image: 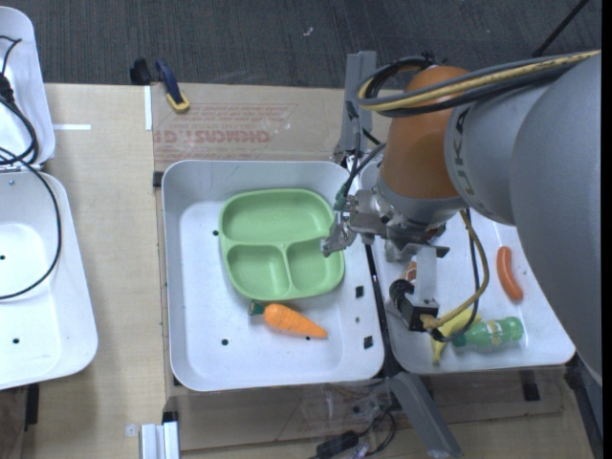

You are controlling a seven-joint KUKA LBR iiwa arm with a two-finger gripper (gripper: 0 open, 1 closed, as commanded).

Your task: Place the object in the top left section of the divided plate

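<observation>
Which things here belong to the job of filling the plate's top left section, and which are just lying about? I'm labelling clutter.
Belongs to the job:
green divided plate
toy carrot, likely the object
gripper

Just lying about:
sausage
green bottle
banana
blue-handled clamp

The arm (pixel 535 142) is a thick, smooth grey tube and takes up the upper right of the frame. Above the wrist there is a rounded orange band (pixel 421 146) with a dull shine. Black and yellow cables (pixel 478 76) run along the top of the arm in a bundle, and one yellow cable (pixel 457 314) hangs in a loop lower down. The end effector (pixel 337 242) at center is made of small grey metal parts with dark fittings.
</observation>
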